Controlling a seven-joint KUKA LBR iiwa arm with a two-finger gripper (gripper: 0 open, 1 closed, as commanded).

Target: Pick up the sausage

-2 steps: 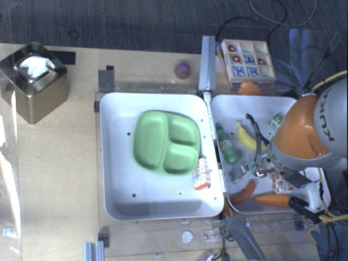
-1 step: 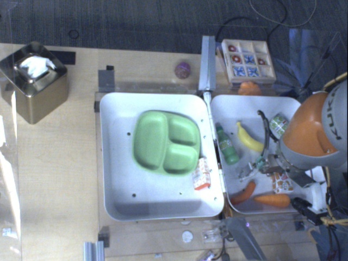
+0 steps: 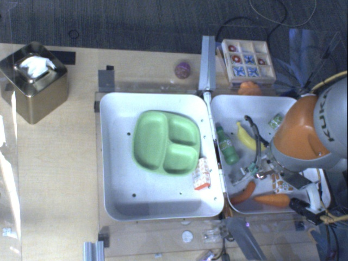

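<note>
Low in the right bin (image 3: 220, 109), the gripper (image 3: 254, 170) hangs beneath the arm's orange band (image 3: 298, 135), just above and beside the sausage (image 3: 243, 192). Whether it is released or clenched cannot be told, since the wrist hides much of it and the parts blur together. Nothing visibly sits in its grasp. The sausage lies slanted near the bin's front wall, reddish-brown, with a carrot (image 3: 272, 200) just beside it to the right. A banana (image 3: 246, 136) and a green bottle (image 3: 227, 145) lie farther back. In the left bin (image 3: 109, 162) rest a green divided plate (image 3: 166, 141) and a small carton (image 3: 202, 174). The sausage looks light, smooth and rounded, probably slightly soft and apt to roll or slip. Taking it across the middle, square to its length, seems safest, though the nearby wall and carrot crowd the approach.
</note>
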